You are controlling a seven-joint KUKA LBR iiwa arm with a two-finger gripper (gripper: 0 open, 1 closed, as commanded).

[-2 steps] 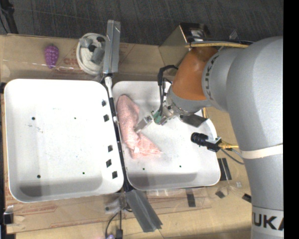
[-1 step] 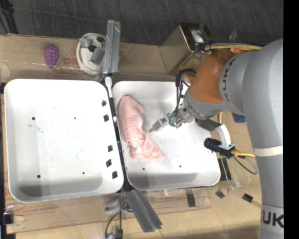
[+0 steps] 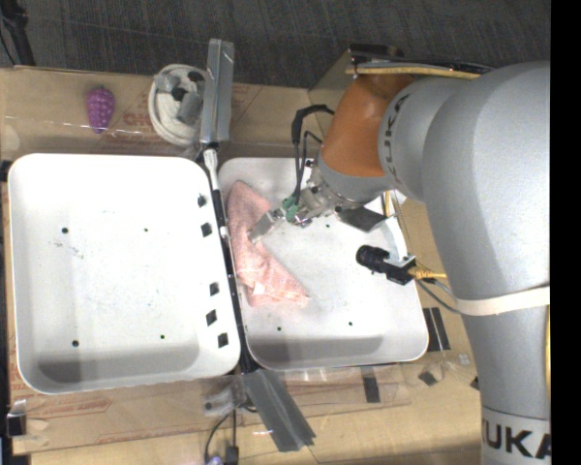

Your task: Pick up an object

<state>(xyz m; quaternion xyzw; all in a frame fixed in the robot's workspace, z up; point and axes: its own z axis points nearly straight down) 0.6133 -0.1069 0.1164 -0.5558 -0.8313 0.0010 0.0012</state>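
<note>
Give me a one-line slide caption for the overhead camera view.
KUKA arm reaches into the right bin, its gripper at a pink cloth by the divider.

pink cloth [image 3: 259, 260]: soft, crumpled, matt | bins [image 3: 107, 269]: smooth white plastic, faint sheen | bench [image 3: 48, 114]: matt brown, cardboard-like | arm [image 3: 484, 172]: smooth grey shell, slight gloss, orange band [image 3: 358, 129] satin | purple object [image 3: 100, 108]: bumpy
</note>
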